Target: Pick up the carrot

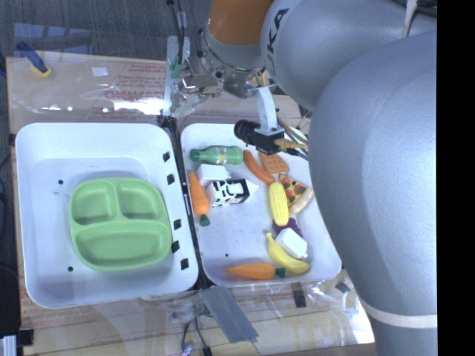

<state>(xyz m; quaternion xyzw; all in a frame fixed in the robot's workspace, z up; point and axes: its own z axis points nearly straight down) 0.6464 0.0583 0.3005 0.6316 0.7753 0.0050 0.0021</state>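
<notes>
view from above. a grey arm enters from the right of the frame. its end effector [183, 89] hangs at upper centre, over the far end of the wall shared by the 2 white bins. whether it is open or closed cannot be told, and nothing is seen held in it.

the left bin [30, 199] carries a green divided plate [119, 222]. the right bin [230, 236] holds the toy foods. 2 of them read clearly as carrots:

- the left carrot [197, 193] lies lengthwise against the bin's left wall, below the green bottle [217, 155] and beside a black-and-white box [231, 190].
- the lower carrot [251, 271] lies crosswise near the bottom edge, its green end by the banana [286, 258].

a 3rd orange piece [257, 167], next to the waffle [274, 162], may be another carrot.

handling, as a judgement: each is probably light, stiff moulded plastic, smooth and tapered, so it may squirt out of a pinch near the tip. the best hold is across the thick middle, square to the long axis. the lower carrot offers more free floor around it, while the left one is crowded by the wall.
</notes>
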